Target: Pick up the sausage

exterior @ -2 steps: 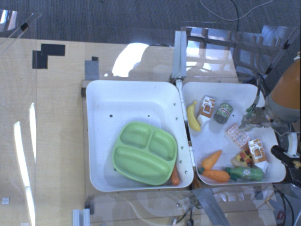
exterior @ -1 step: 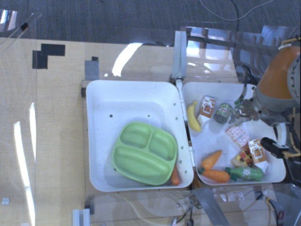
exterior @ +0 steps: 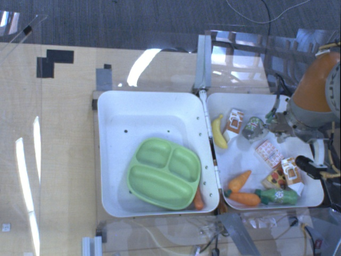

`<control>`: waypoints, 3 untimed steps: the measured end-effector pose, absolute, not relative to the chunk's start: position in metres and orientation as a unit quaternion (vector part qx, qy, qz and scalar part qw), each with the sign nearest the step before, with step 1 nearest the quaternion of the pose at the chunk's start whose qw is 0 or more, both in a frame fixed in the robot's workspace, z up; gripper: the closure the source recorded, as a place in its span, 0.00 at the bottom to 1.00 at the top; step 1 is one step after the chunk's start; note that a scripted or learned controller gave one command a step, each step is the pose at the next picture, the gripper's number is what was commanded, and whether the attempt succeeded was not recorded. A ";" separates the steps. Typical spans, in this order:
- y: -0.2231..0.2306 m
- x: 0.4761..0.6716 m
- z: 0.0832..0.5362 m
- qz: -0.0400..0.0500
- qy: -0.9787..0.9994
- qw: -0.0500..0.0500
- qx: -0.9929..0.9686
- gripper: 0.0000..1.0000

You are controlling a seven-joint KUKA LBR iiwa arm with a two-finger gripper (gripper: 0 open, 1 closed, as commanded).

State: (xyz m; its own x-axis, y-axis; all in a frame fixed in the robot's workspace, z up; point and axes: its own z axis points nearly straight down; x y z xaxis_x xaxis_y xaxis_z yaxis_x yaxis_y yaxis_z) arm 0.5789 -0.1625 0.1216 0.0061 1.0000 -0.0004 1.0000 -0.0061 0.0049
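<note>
A small reddish-orange sausage [exterior: 199, 200] lies in the left bin [exterior: 114, 143] at its front right corner, partly tucked under the rim of the green divided plate [exterior: 164, 174]. My gripper [exterior: 275, 124] hangs over the back right part of the right bin [exterior: 314, 199], close to a grey can [exterior: 252, 128] and above a patterned packet [exterior: 268, 152]. It is far from the sausage, across the wall between the bins. Nothing shows held in it.
The right bin also holds a banana [exterior: 218, 132], a small carton [exterior: 234, 121], two carrots [exterior: 239, 181] [exterior: 245, 198], a green bottle [exterior: 278, 196], a pizza slice [exterior: 276, 179] and another carton [exterior: 291, 170]. The arm's orange band [exterior: 318, 84] rises at the right.
</note>
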 end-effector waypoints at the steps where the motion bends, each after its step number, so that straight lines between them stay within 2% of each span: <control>1: -0.196 0.535 0.089 0.002 0.677 0.004 0.736 0.00; 2: -0.148 0.576 0.088 0.004 0.596 0.003 0.803 0.00; 3: -0.180 0.623 0.085 -0.014 0.535 -0.020 0.844 0.00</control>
State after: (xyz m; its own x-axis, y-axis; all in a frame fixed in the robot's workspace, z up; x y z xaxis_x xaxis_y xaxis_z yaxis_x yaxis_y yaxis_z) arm 0.6233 -0.1803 0.0855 0.4263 0.9046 -0.0025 0.9034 -0.4259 -0.0493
